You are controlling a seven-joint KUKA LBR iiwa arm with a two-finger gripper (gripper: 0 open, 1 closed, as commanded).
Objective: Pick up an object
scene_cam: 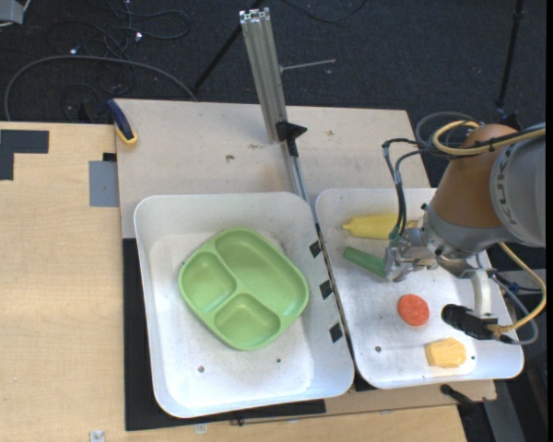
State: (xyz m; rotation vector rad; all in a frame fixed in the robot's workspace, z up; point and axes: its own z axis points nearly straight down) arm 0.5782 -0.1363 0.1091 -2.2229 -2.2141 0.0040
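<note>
- Green stick-shaped object (365, 261) lies in your right bin (373, 362), its right end touching the gripper (396, 263) (whether the claw is released or clenched on it, you cannot tell).
- Just behind the gripper lies a yellow object (370, 226).
- Your red ball (413, 309) sits near the gripper, toward the front; a yellow block (446, 352) lies beyond it.
- Left bin (157, 357) holds a green divided plate (243, 287).

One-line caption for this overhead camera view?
KUKA gripper down in right bin at green object; green divided plate in left bin.
</note>
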